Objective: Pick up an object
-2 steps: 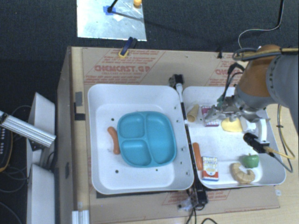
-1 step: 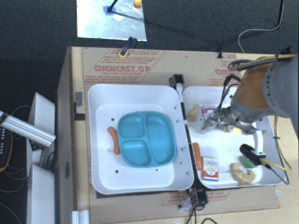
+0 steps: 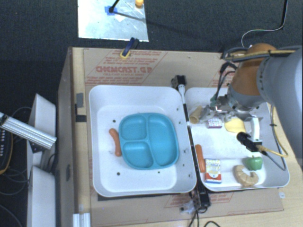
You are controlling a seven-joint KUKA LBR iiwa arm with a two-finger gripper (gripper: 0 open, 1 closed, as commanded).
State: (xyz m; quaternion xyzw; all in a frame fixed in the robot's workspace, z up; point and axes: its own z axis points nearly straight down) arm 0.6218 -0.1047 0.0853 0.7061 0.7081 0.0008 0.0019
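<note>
Objects for picking lie in the right bin [image 3: 284, 174], right of frame: a yellow piece [image 3: 234, 125], green pepper [image 3: 254, 162], croissant [image 3: 246, 176], small carton [image 3: 213, 170] and sausage [image 3: 200, 157]. The jaws [image 3: 215, 109] sit low at that bin's upper left; their opening I cannot tell. The left bin [image 3: 102, 141], mid-frame, holds a blue divided plate [image 3: 147, 141]. The desk [image 3: 156, 65] is brown board on dark carpet [image 3: 33, 37].
</note>
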